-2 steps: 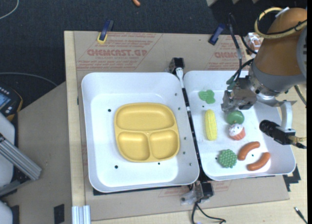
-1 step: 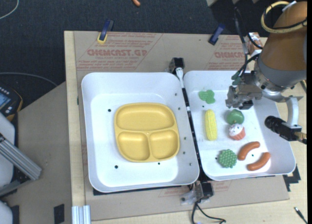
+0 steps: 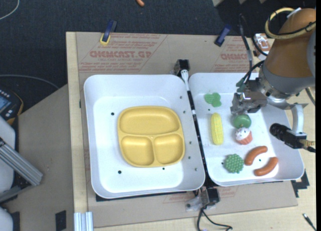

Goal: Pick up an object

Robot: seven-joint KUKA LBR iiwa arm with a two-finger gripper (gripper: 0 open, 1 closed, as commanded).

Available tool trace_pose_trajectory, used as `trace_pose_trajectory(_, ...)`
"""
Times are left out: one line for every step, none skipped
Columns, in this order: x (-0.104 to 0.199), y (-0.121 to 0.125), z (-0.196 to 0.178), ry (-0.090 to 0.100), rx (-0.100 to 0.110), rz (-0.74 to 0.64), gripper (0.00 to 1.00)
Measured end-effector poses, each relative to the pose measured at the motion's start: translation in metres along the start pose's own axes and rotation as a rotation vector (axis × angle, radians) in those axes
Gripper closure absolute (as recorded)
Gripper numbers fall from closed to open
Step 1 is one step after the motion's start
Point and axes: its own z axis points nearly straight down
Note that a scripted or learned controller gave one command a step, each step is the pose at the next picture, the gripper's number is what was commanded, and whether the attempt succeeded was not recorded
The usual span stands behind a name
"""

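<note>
The sausages (image 3: 261,160) lie at 5 o'clock in the right bin (image 3: 296,169), while the tool (image 3: 244,108), whose state I cannot tell, hangs just above the green toy (image 3: 243,121), so it should descend straight, centred on it.

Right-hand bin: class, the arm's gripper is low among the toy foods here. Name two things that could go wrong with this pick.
1. Crowding: the gripper sits just above a green round toy, with a red-and-white piece close beside it. A grasp may well nudge or catch both.
2. The corn cob and sausages lie loose in the bin, so a missed grasp could scatter them.
</note>
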Motion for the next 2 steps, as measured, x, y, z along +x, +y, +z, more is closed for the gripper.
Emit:
trace_pose_trajectory(0.004, 0.001, -0.022, -0.001, -0.009, -0.002, 1.0)
trace_pose_trajectory(0.004, -0.011, -0.006, 0.0, 0.0, 0.0, 1.0)
